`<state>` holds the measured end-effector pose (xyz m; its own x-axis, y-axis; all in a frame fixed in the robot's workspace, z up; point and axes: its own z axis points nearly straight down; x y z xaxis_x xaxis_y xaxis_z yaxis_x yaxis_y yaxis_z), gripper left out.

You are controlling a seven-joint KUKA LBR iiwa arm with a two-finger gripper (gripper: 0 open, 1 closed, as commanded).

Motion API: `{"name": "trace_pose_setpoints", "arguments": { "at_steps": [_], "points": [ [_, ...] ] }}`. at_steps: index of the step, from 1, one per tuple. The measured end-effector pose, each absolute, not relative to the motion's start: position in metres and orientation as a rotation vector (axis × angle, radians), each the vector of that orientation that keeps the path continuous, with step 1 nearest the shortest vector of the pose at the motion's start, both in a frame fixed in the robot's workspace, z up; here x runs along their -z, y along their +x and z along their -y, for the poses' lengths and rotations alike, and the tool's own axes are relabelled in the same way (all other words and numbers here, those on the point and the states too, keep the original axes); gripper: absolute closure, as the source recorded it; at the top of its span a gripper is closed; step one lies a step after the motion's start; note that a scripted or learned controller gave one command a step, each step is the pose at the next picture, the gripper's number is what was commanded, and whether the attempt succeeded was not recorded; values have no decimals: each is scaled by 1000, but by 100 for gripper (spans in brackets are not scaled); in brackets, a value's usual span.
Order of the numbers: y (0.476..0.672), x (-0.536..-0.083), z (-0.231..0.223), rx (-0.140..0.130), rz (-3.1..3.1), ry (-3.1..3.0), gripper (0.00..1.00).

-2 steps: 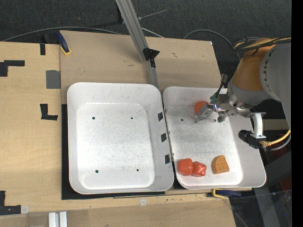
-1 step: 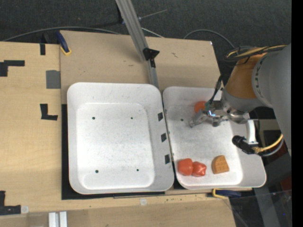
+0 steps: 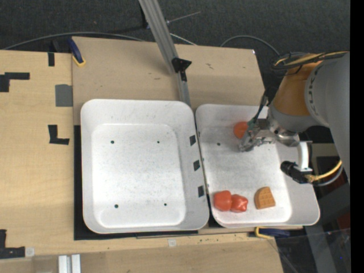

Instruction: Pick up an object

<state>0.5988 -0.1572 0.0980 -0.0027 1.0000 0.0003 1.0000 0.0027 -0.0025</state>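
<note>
You are looking down on a wooden bench point(image 3: 142, 61) that carries two shallow white bins side by side. The left bin point(image 3: 94, 152) is the larger of the two as seen from here. The right bin point(image 3: 227, 169) holds the small things. Your grey arm point(image 3: 333, 95), with its orange band point(image 3: 291, 95) above the wrist, reaches in from the right and bends down over the right bin's upper part. A grey metal pole point(image 3: 162, 30) slants across the top of the bench and ends between the two bins.

Your claw point(image 3: 248, 144) sits low in the right bin, just beside an orange ball point(image 3: 240, 129) that shows at its upper left; whether the ball is between the fingers cannot be told, nor how wide the claw stands. Near the bin's front edge lie a red lumpy piece point(image 3: 230, 201) and, just to its right, a tan block point(image 3: 264, 198), both well apart from the claw.
</note>
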Motion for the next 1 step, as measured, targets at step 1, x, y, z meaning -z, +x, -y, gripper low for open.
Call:
{"name": "trace_pose_setpoints", "arguments": {
  "at_steps": [1],
  "points": [
    [598, -140, 159, 2, 2224, -2222, 100]
  ]
}}
